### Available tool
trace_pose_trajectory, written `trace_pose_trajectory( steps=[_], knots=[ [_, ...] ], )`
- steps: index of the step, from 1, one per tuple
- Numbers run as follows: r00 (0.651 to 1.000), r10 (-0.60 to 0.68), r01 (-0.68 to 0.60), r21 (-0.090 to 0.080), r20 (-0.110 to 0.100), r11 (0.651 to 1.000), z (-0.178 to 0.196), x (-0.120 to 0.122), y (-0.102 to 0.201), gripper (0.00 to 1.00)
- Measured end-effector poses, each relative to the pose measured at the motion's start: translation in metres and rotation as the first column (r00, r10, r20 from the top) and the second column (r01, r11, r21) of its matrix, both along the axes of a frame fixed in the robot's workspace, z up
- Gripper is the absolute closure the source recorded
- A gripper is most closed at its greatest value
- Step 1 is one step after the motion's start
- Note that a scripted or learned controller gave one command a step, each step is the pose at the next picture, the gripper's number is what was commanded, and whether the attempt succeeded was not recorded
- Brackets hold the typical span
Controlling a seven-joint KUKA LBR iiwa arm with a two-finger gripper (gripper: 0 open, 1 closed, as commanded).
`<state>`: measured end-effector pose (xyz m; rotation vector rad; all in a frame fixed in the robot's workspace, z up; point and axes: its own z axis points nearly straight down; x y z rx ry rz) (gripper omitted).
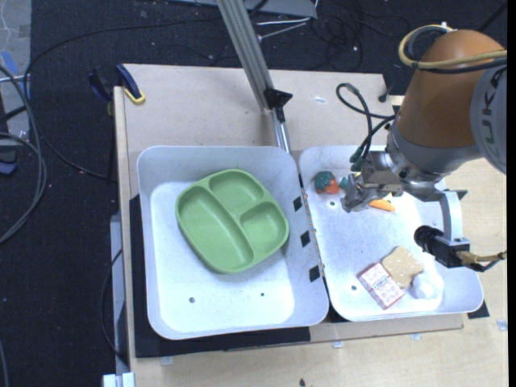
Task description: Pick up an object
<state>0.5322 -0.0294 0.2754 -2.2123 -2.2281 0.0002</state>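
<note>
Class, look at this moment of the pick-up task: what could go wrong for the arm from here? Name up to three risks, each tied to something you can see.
1. The gripper sits low in the right bin between a small green-and-orange toy and an orange piece; it may nudge either aside instead of catching one.
2. The cracker and pink packet lie flat and touching, so a grasp there might slip or drag both.

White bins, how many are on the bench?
2. One white bin is on the view's left, holding a green plate; the other white bin sits right beside it, under the arm.
</note>
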Motion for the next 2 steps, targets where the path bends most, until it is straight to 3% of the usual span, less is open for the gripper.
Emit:
trace_pose_trajectory(
  steps=[2],
  knots=[
    [1.0,0.0,0.0,0.0,-0.002,1.0,-0.041,-0.038,0.1,1.0]
  ],
)
